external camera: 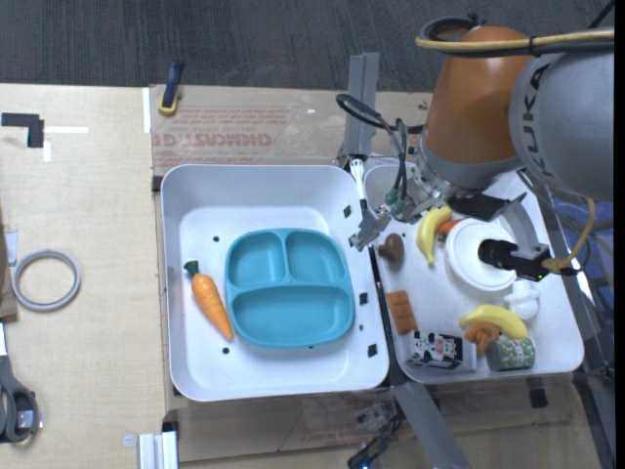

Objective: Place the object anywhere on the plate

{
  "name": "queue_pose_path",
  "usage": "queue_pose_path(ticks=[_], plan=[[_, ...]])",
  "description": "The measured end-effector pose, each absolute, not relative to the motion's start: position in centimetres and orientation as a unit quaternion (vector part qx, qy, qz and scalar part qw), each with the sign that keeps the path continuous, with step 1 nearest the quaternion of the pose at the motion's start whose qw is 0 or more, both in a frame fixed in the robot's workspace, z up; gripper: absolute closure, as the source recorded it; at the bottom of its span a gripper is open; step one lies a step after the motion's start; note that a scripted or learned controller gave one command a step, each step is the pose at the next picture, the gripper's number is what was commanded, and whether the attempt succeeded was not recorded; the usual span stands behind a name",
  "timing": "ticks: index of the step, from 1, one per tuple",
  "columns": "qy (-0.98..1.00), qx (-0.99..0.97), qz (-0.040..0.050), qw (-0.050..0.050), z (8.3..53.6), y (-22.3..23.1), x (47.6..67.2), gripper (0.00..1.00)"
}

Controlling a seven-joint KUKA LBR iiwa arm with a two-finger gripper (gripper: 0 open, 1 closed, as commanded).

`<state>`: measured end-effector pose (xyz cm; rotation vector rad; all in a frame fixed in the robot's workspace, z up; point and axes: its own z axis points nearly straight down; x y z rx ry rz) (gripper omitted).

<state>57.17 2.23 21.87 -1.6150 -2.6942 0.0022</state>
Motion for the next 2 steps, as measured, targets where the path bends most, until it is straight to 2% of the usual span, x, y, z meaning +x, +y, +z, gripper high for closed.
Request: queue_pose_path(ticks=[1, 2], plan=[[-0.857, -0.515, 0.0011, 0.000, 22.73, 2.11, 57.24, 1.00], [-0.857, -0.515, 0.0012, 0.000, 22.73, 2.10, 57.23, 0.00]])
